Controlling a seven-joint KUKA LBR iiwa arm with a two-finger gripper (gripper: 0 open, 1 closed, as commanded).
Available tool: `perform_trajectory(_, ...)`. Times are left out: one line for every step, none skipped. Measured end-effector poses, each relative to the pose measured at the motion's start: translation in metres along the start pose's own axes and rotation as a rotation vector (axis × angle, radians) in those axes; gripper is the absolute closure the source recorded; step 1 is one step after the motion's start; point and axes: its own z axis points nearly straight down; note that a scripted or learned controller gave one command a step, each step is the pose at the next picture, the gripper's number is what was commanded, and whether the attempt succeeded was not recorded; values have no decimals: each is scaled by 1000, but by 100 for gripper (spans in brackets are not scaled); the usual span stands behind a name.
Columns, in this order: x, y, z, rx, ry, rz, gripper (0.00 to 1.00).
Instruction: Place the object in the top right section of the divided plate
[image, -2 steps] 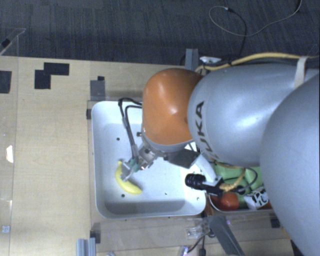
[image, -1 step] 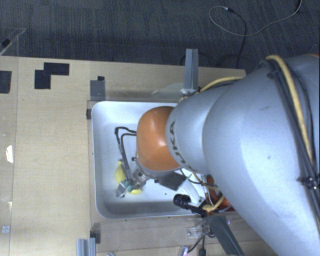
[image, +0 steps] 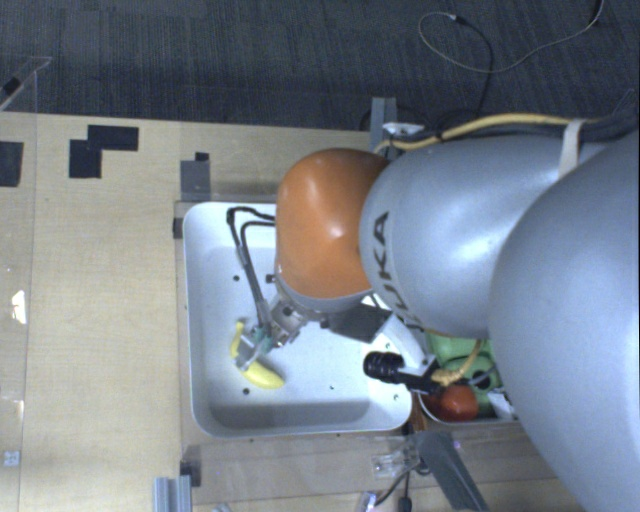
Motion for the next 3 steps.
perform_trajectory(1,2,112,-2,1,237,0)
perform_trajectory(-3,1,114,-13,3,642,0)
perform_trajectory(-17,14,-117,2,-1,683,0)
